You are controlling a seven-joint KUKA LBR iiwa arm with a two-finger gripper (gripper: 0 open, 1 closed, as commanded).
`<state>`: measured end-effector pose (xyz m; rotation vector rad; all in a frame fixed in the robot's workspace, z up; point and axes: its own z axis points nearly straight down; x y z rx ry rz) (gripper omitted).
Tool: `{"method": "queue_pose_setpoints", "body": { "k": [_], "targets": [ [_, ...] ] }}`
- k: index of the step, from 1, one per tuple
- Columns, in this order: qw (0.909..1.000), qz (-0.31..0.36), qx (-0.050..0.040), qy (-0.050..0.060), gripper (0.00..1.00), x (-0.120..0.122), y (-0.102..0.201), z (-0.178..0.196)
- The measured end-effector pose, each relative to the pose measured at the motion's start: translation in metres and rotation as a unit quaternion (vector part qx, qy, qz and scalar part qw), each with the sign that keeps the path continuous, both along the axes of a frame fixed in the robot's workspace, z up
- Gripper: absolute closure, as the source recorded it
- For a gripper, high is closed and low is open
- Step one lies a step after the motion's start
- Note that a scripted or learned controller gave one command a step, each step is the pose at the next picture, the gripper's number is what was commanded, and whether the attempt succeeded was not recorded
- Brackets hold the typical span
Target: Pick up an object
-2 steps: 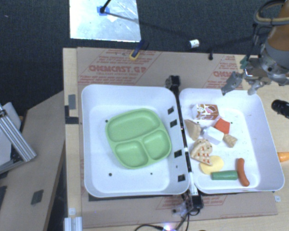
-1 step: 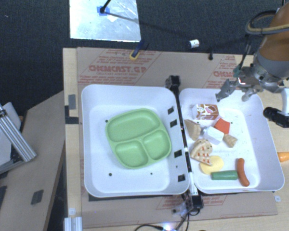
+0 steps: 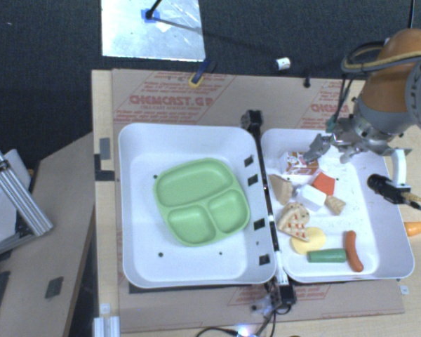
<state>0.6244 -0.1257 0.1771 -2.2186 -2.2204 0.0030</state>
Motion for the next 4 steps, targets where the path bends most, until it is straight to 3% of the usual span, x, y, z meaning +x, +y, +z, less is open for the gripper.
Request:
{"method": "queue_pose_setpoints", "body": {
  "k": [2, 3, 4],
  "targets": [
    [1.0000, -0.001, -0.0005, -0.003, 0.00, 0.000, 0.003, -0.079],
    [1.0000, 0.000, -0.0009, -0.004, 1.00, 0.001, 0.002, -0.069],
    [1.0000, 0.002, -0.0006, -0.005, 1.00, 0.000, 0.010, -0.008]
  ]
}}
